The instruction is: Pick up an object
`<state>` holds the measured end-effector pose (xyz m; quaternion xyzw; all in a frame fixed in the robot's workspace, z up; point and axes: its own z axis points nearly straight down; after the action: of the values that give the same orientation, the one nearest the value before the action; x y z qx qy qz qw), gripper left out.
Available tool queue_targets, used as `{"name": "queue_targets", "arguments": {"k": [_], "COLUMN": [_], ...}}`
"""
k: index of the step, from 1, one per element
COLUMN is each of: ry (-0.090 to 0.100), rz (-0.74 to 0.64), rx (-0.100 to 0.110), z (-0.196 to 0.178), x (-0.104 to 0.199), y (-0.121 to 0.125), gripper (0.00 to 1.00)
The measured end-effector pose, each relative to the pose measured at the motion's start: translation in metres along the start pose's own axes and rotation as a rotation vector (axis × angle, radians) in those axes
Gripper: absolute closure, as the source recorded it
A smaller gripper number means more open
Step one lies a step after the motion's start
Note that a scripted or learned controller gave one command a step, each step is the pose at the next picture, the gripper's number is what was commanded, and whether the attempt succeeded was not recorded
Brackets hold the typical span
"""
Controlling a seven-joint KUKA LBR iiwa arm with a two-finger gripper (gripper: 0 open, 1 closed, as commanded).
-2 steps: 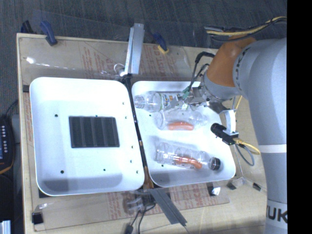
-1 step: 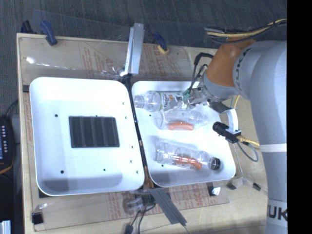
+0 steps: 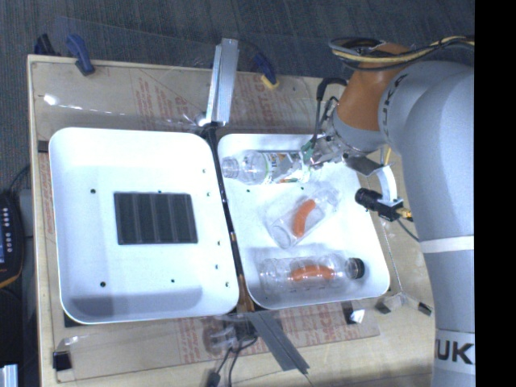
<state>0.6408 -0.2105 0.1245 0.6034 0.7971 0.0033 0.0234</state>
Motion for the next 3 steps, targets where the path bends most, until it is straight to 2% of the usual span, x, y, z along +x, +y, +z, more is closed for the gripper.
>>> {"name": "queue_targets", "arguments": {"k": [1,2,3], "ry": [0.033,0.006,0.005], "rz": [-0.012,-0.042,-0.096], "rx": [0.034,-0.019,-0.022], "z": [0.028,0.013,0.012], "x": [0.027,0.035,0.036], "y": [-0.093,-0.11,-0.109], "gripper": [0.0,0.0,0.0]}}
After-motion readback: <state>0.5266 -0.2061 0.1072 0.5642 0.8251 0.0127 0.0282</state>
